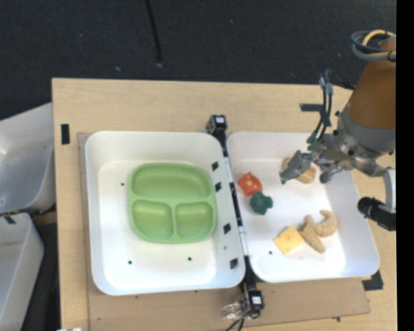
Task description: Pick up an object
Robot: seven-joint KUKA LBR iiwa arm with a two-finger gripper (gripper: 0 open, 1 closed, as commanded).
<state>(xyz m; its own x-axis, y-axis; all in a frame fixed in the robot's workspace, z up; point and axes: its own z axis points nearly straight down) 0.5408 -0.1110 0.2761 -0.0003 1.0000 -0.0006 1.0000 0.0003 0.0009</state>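
While the gripper (pixel 309 165) is being held low in the right bin (pixel 352 254), its fingers spread on either side of a tan piece (pixel 306 174), nothing is being lifted yet; closing and raising are being left to do

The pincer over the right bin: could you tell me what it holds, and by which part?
It cannot be told: the pincer sits over a tan piece, which partly hides beneath it.
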